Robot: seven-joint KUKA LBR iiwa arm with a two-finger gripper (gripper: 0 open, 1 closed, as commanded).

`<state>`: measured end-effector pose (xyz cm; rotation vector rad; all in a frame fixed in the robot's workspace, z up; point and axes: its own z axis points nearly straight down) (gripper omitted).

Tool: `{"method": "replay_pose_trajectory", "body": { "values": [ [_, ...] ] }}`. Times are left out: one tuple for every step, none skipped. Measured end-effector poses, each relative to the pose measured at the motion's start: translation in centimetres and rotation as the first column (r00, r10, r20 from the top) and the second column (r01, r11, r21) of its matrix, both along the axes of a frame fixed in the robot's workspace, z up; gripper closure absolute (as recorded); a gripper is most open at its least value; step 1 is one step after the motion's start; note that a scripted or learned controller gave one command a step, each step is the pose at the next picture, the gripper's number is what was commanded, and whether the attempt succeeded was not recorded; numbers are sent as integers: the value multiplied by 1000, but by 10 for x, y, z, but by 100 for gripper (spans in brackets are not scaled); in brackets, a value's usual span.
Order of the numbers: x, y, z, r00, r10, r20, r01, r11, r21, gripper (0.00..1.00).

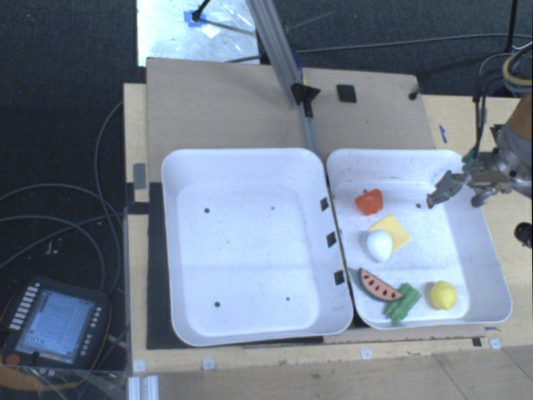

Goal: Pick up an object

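The right bin [475, 248] holds several toy foods: a red pepper [369, 201], a yellow cheese slice [394, 229], a white egg [380, 245] resting against the slice, a watermelon slice [376, 284], a green vegetable [403, 302] and a yellow lemon [442, 295]. My gripper [460, 194] hangs over the right bin's far right part, to the right of the pepper and apart from it. It is open, its fingers [441, 189] spread, and nothing sits between them.
The left bin [179, 223] lies beside the right one, joined along a divider with black clips [331, 240]. A slanted metal pole [279, 40] rises behind the bins. A teach pendant [50, 319] and cables lie on the floor at left.
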<state>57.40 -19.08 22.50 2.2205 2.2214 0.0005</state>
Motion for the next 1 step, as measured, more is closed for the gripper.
{"method": "replay_pose_trajectory", "body": {
  "values": [
    [0,0,11,1000,1,1,-1,1000,0,100]
  ]
}}
